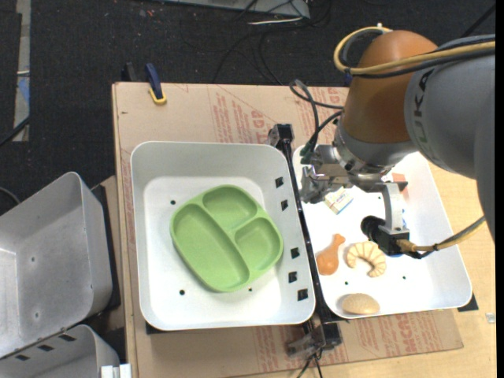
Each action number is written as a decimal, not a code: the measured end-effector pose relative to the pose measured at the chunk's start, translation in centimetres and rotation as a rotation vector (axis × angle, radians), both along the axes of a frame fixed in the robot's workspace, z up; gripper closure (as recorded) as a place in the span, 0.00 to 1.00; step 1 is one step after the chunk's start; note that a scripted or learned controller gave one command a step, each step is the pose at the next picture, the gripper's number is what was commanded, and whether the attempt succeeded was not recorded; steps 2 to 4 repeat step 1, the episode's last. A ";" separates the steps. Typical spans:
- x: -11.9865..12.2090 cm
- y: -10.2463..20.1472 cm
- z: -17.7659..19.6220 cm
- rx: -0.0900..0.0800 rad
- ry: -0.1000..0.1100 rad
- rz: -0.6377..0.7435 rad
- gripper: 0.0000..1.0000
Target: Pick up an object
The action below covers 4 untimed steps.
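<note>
The right bin (441,278) holds an orange toy drumstick (331,254), a pale croissant (368,257), a beige oval bun (360,304) near the front edge, and a small white box (340,202). My gripper (316,183) hangs low over the bin's far left part, just left of the white box and close to the divider between the bins. Nothing is visibly held. The wrist and arm hide the back of the right bin.
The left bin (157,172) carries a green divided plate (227,236) in its middle. A small red-orange piece (400,181) peeks out beside the wrist. A grey tub (47,250) stands off the bench at the left.
</note>
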<state>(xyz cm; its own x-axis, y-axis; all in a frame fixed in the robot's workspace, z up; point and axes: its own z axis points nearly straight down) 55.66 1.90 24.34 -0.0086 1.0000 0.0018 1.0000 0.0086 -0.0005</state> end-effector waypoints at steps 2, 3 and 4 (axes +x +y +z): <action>-1.3 4.9 0.4 0.000 0.001 0.000 1.00; -1.3 4.9 0.4 0.000 0.001 0.000 1.00; -1.3 4.9 0.4 0.000 0.001 0.000 1.00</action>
